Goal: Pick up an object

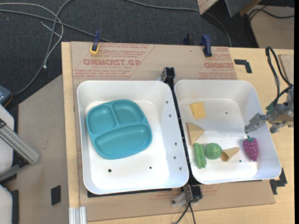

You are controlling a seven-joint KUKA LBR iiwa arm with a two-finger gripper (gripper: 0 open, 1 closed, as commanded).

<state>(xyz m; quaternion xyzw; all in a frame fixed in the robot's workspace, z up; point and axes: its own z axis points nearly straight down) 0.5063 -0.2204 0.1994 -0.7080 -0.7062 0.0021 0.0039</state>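
Gripper (259,123): at the right bin's (243,90) right edge, fingers parted, grasping nothing.
Purple grapes (251,148): just below the gripper, near the bin's right wall.
Teal plate (119,128): left bin (93,92), centre.

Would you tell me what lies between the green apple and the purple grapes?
In the camera view, a tan cone lies between the green apple and the purple grapes.
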